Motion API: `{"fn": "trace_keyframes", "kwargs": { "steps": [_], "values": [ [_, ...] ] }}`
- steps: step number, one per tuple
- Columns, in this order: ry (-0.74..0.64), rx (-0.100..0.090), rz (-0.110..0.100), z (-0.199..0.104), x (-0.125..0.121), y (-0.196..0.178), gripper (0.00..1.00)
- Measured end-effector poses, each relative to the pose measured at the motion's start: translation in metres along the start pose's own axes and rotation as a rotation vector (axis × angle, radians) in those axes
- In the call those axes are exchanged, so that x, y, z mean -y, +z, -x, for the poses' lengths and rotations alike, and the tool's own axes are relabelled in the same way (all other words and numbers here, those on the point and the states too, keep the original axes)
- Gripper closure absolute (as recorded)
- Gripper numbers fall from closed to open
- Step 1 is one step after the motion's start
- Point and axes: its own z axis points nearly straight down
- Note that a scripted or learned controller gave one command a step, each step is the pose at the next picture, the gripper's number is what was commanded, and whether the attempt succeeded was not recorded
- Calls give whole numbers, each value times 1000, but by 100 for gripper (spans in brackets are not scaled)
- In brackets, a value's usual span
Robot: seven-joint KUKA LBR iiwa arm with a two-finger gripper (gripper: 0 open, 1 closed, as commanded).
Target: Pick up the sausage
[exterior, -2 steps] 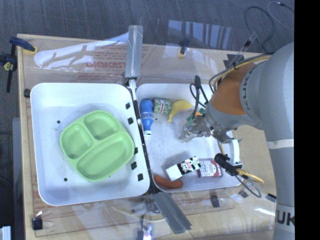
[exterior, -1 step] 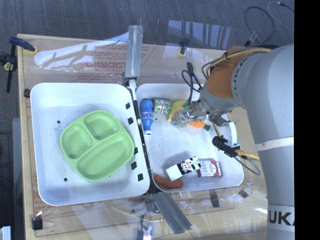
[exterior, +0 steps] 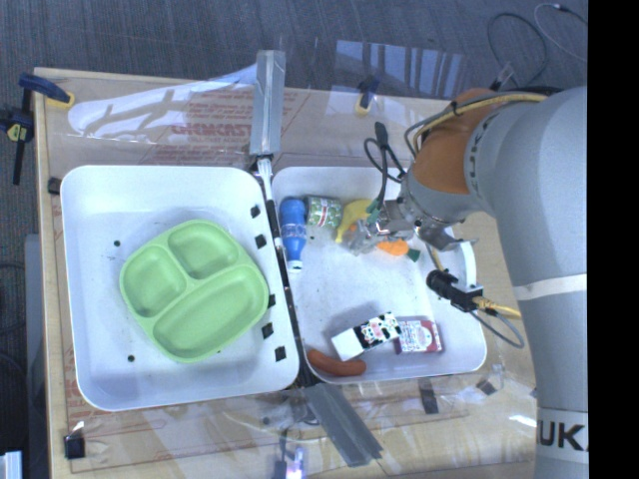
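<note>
The sausage (exterior: pixel 335 365) is a short reddish-brown link lying flat at the near left corner of the right bin (exterior: pixel 329 287), against its front wall. My gripper (exterior: pixel 373 232) is low at the far side of that bin, well away from the sausage. It hangs just over a yellow banana (exterior: pixel 351 218) and an orange carrot (exterior: pixel 395 249). The grey arm with its orange band (exterior: pixel 444 163) comes in from the right and hides the bin's far right corner.
A black-and-white milk carton (exterior: pixel 364 334) and a maroon packet (exterior: pixel 417 335) lie right beside the sausage. A blue bottle (exterior: pixel 292 226) and a green can (exterior: pixel 322 211) sit at the far left of the right bin. The left bin (exterior: pixel 90 218) holds a green divided plate (exterior: pixel 195 287).
</note>
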Motion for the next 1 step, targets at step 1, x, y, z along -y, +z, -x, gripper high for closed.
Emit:
{"fn": "trace_keyframes", "kwargs": {
  "steps": [1],
  "values": [
    [14,3,6,-8,35,-120,100]
  ]
}}
